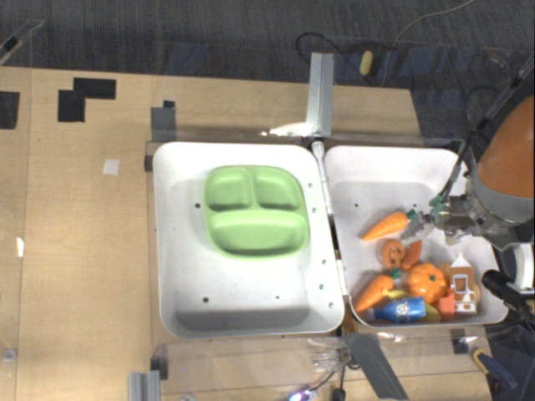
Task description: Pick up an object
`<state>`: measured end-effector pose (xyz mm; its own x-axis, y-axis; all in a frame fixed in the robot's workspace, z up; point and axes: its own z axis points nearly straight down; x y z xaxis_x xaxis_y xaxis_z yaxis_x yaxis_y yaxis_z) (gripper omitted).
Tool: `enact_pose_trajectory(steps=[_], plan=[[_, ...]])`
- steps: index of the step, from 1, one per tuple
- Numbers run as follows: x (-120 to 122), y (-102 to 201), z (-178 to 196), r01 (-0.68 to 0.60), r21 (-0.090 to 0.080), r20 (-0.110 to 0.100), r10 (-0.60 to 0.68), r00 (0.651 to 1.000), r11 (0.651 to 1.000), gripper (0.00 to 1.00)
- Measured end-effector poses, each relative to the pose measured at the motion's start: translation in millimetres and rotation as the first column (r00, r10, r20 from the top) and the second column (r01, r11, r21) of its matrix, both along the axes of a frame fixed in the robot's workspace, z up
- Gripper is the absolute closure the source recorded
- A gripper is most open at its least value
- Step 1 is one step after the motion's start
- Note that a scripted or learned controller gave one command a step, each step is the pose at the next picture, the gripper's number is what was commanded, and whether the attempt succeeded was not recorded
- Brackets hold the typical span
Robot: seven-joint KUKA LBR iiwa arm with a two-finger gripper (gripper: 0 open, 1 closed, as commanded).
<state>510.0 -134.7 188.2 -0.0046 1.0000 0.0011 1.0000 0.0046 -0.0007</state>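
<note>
Honestly the main risk is clutter: gripper (420, 224) sits low in the right bin (376, 161), just beside the leafy end of the upper toy carrot (386, 225), with a red-orange toy (398, 254) and a toy pumpkin (425, 281) packed close below. A descent off to one side would likely clip the greens, nudge the carrot away, or pinch two items at once. Can't tell whether the pincer is spread or pressed together, too small and dark; nothing visibly between its tips. The carrot lies flat near the bin's middle, long axis running left-right with a slight tilt, tip pointing left toward the divider, greens toward the arm. A second carrot (373, 291) lies lower, tip down-left. Green divided plate (255, 210) in the left bin (180, 249), well apart.
</note>
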Motion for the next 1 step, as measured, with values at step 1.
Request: enact_pose_trajectory(steps=[1], plan=[[46.9,34.2,-98.3,-0.034,-0.003,0.012,0.034,0.999,0.999,0.0]])
